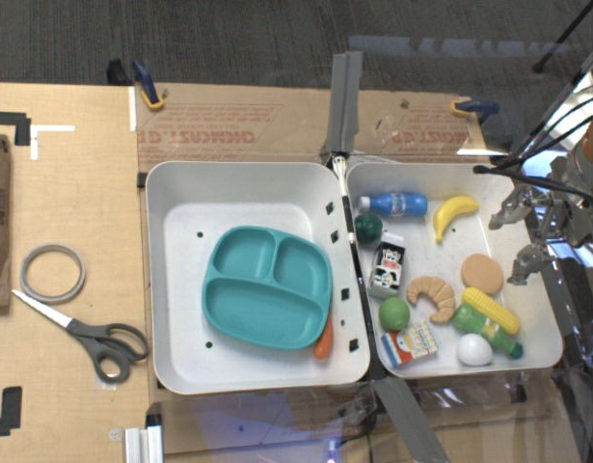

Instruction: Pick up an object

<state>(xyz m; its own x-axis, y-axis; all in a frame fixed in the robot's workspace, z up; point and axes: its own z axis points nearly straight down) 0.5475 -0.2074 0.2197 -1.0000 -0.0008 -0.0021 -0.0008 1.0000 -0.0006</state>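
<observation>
The right bin (542,302) holds several toy foods: a blue bottle (397,204), a yellow banana (452,214), a dark green ball (368,228), a small black-and-white carton (388,266), a croissant (433,297), a round tan bun (482,273), a corn cob (489,310), a green lime (394,313), a white egg (474,350) and a red-and-white box (410,343). My gripper (516,239) hangs over the bin's right side, right of the banana and the bun. It is open, with nothing between its fingers.
The left bin (171,258) holds a teal divided plate (269,287), and an orange carrot (323,339) lies at the plate's lower right edge. On the bench to the left lie scissors (94,340) and a tape roll (52,271). Clamps (147,85) hold the cardboard behind the bins.
</observation>
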